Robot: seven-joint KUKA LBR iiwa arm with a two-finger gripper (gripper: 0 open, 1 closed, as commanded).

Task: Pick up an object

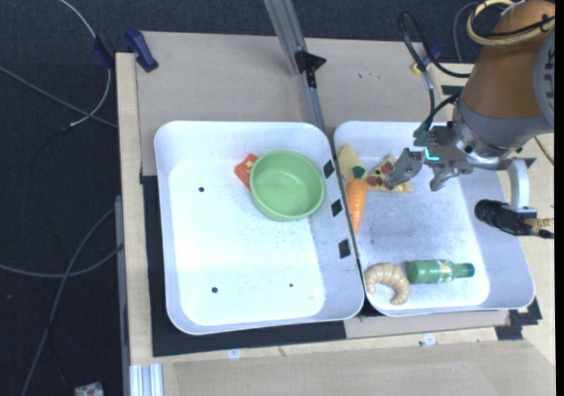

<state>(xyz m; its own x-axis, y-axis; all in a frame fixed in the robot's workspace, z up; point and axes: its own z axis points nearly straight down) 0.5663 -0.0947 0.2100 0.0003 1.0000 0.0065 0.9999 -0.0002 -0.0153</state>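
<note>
Hovering over the right shallow white bin (502,284), fingers spread wide, gripping nothing: the grey two-finger gripper (423,171). Lying below: an orange carrot (355,202), a tan croissant (389,282), a green bottle (438,272).

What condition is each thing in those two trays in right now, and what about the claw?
Green bowl: upright in the left tray, nothing inside.
Green bottle: lying on its side in the right tray.
Carrot: lying flat by the divider.
Croissant: resting flat, beside the bottle's base.
Claw: hanging above the right tray, fingers spread, nothing between them.
</note>
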